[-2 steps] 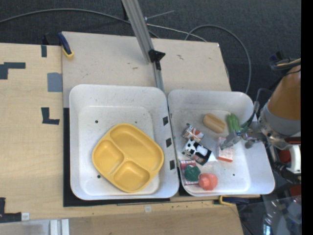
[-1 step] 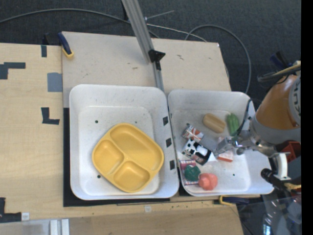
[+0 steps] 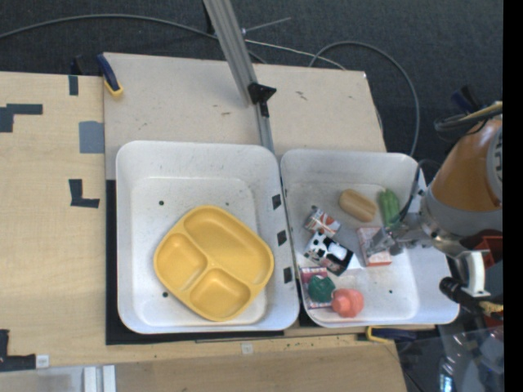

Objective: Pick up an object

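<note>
Left bin (image 3: 131, 219) half-filled by a yellow tray (image 3: 214, 261) — right bin's (image 3: 343, 163) toys seem crowded, far corner open.

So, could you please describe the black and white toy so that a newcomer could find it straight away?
Look in the right bin, the one without the yellow plate. Near its left wall, about halfway down, lies the black and white toy, just above a green item. It alone has cow-like patches.
</note>
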Robot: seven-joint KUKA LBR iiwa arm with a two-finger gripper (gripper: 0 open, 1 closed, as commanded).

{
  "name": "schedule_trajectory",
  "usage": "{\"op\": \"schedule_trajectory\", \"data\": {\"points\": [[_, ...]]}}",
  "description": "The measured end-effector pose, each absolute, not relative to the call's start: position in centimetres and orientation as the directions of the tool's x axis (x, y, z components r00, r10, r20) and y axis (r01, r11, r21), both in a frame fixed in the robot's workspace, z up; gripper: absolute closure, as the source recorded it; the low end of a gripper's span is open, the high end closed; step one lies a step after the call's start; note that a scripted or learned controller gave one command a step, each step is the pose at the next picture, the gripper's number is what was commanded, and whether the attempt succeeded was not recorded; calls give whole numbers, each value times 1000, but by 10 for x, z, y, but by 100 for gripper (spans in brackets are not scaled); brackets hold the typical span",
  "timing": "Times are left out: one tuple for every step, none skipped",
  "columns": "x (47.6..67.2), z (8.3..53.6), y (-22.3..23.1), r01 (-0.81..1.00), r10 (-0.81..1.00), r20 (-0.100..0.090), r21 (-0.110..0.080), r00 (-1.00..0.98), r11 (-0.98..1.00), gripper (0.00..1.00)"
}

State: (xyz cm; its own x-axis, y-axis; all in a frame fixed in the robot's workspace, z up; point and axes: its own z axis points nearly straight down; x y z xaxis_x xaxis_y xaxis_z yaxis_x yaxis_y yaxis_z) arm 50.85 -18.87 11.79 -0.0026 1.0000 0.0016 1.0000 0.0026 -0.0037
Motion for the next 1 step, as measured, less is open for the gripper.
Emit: {"op": "schedule_trajectory", "data": {"points": [[506,164,-180,1000,1000,0,2,-3,3,100]]}}
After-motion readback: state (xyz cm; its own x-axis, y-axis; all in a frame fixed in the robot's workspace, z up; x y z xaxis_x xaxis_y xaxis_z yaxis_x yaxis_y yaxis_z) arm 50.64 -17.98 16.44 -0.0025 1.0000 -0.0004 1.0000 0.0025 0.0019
